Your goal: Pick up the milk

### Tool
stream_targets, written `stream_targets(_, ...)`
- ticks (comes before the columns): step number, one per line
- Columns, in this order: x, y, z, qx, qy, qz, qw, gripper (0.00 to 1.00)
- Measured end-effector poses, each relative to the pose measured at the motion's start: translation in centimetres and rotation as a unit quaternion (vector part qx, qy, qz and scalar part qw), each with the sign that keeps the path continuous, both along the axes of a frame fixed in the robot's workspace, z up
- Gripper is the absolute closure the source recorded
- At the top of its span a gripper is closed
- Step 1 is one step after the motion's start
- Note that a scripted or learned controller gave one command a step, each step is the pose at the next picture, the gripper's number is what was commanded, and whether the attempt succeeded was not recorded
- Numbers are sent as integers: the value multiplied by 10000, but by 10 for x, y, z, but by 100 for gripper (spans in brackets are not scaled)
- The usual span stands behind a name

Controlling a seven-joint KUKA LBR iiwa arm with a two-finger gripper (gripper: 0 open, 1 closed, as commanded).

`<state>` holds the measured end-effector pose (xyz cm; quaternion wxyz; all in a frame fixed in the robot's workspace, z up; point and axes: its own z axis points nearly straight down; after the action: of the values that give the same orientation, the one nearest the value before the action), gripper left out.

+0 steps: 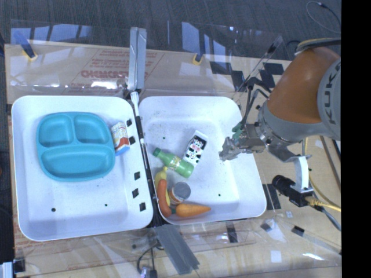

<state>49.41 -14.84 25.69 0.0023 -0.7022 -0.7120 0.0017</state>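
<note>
A: What is lying at the left of the desk (pixel 69 68)?

B: The left bin (pixel 75 219) is sitting there, and a blue divided plate (pixel 75 145) is lying flat in its upper half. A small red and white carton (pixel 120 136) is leaning just beside the plate's right edge, close to the bin's right wall.

A: And the surface under the bins?

B: A pale board with clear plastic sheeting is covering the desk, and red printing is showing through it above the left bin. Dark carpet is running along the top, behind the desk. Black tape marks are dotting the strip between the two bins.

A: Where is the milk?

B: The milk (pixel 196 147), a small white carton with black patches, is lying tilted near the middle of the right bin (pixel 243 198). A green bottle (pixel 174 162) is lying just beside its lower left end. Below that, a banana (pixel 160 178), a grey can (pixel 181 190) and a carrot (pixel 190 209) are crowding the bin's lower left corner.

A: What is the arm doing?

B: It is reaching in from the right, its orange band (pixel 298 88) showing above the wrist. The end effector (pixel 229 149) is hanging over the right side of the right bin, near the milk but apart from it. It is gripping nothing; I cannot tell if it is spread or closed
</note>
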Motion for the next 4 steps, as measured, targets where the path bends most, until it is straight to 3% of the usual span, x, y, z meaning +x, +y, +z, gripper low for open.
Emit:
stream_targets(1,28,-36,-157,0,1,-557,9984,100)
stream_targets(2,28,-37,-157,-2,-5,-559,9984,0)
stream_targets(3,106,-13,-165,2,-20,-303,9995,0)
stream_targets(4,106,-11,-155,7,-13,-274,9996,100)
